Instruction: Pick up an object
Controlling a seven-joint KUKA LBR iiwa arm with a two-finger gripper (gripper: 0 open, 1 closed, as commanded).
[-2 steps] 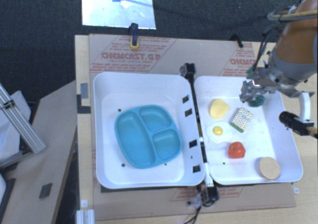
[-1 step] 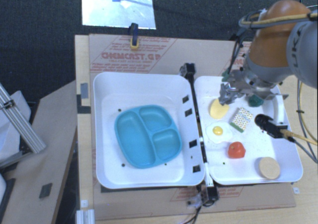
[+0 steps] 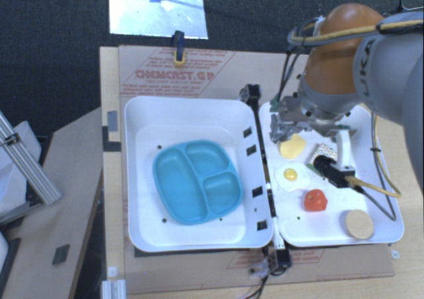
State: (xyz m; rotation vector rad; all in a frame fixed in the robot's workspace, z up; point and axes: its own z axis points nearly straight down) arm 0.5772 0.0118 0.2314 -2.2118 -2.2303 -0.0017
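The right bin (image 3: 384, 225) holds a pale yellow rounded piece (image 3: 292, 147), a toy fried egg (image 3: 289, 175), a red piece (image 3: 315, 200) and a tan round disc (image 3: 359, 224). A small black-and-white patterned item (image 3: 324, 150) lies partly under the arm. My gripper (image 3: 281, 130) hangs low over the bin's far left part, just above and left of the yellow piece. Nothing is visibly held in it.
The left bin (image 3: 142, 119) contains a blue divided plate (image 3: 197, 181). A black-clipped divider (image 3: 260, 158) runs between the two bins. The grey arm with its orange band (image 3: 344, 32) covers the right bin's far side.
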